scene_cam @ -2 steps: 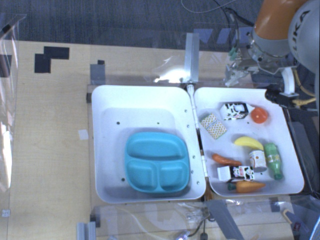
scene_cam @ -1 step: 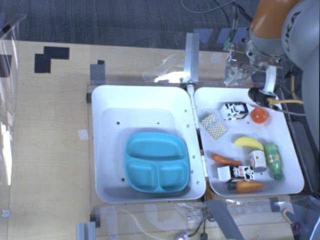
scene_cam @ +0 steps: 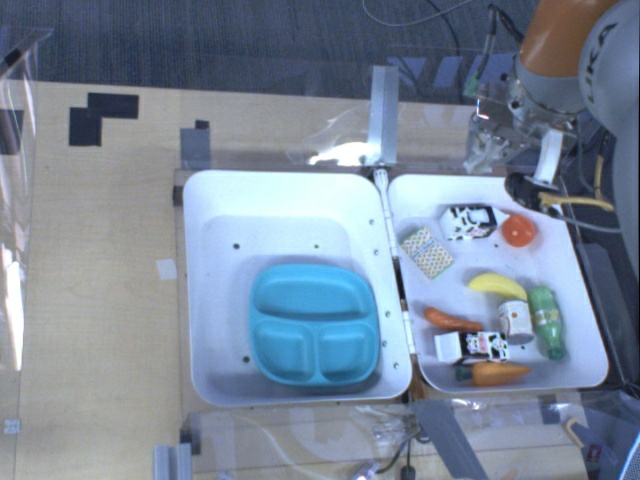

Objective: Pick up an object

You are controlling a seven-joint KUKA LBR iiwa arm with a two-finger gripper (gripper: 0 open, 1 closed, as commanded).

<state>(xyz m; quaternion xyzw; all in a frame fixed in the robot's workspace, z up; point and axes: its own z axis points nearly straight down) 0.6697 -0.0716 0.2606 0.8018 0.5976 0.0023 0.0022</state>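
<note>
The gripper (scene_cam: 500, 138) hangs at the upper right of the frame, above the far rim of the right bin (scene_cam: 590, 298); whether it is open or closed, I cannot tell. Nothing appears picked yet: the banana (scene_cam: 497, 285), tomato (scene_cam: 518, 231) and green bottle (scene_cam: 546, 320) lie in that bin, so the whole grasp seems left to do.

Tray (scene_cam: 314, 322) in left bin (scene_cam: 210, 228); banana (scene_cam: 497, 285) in right bin (scene_cam: 582, 286).

Nothing here can be read: the small can (scene_cam: 515, 320) and the green bottle (scene_cam: 546, 320) in the right bin (scene_cam: 592, 340) carry labels, but their print is too small to read.
</note>
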